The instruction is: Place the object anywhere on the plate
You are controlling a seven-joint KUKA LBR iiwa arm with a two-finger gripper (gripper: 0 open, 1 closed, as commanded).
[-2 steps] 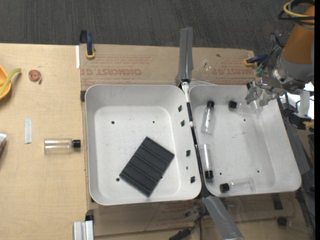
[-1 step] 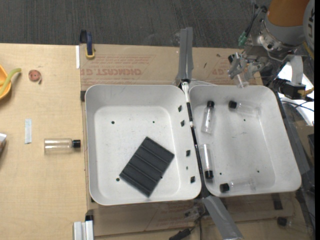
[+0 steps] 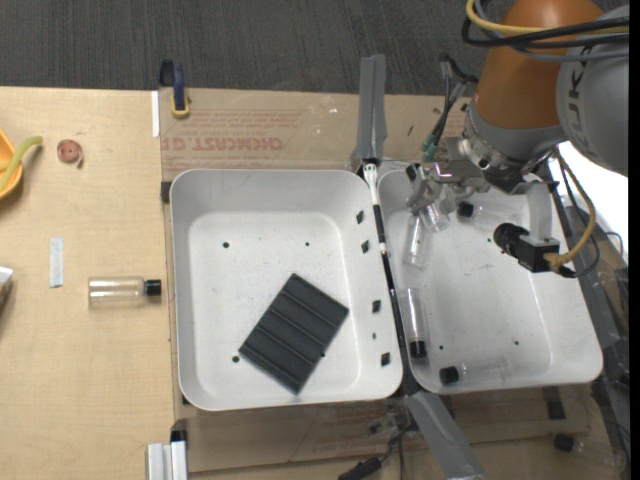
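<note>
A: What is sitting on the bench, starting from 9 o'clock?

B: A clear vial is lying there, its black cap pointing to 3 o'clock, just beside the left bin.

A: And inside that bin?

B: The dark ribbed plate is lying tilted, toward 5 o'clock of the bin's middle.

A: Where is the object resting?

B: The clear bottle is lying in the right bin at about 8 o'clock, along its left wall, cap toward 6 o'clock. It is sitting well apart from the plate.

A: Is the gripper grasping anything?

B: I cannot tell; it is hanging at 11 o'clock of the right bin, above the bottle in the view.
</note>
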